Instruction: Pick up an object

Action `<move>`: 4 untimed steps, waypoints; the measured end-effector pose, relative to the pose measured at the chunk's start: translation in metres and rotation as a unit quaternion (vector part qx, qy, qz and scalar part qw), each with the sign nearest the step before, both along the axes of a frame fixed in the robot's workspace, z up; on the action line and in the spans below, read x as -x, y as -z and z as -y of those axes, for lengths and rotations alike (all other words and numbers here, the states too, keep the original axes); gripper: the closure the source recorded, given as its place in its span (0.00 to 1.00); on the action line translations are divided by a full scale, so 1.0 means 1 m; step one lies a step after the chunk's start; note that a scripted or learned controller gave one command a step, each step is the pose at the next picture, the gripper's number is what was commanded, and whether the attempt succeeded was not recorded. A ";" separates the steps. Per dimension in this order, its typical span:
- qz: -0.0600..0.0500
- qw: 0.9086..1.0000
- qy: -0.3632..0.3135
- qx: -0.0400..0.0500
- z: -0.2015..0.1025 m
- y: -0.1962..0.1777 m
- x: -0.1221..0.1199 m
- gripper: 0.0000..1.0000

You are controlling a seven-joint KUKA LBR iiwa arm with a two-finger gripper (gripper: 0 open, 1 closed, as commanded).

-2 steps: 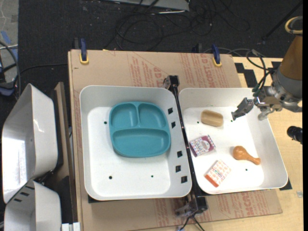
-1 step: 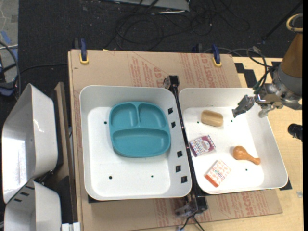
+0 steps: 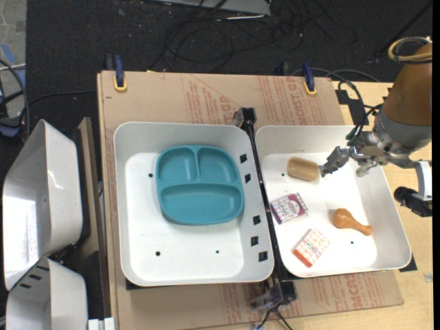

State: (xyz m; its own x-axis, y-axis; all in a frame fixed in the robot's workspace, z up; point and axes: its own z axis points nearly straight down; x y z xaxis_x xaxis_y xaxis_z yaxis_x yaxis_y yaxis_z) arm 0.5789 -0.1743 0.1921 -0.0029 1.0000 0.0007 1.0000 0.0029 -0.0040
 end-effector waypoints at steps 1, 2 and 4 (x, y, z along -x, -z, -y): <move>0.000 1.000 0.000 0.000 -0.008 0.047 0.001 0.00; -0.001 1.000 0.002 0.000 -0.009 0.101 0.002 0.00; 0.006 1.000 0.000 0.001 -0.010 0.023 -0.004 1.00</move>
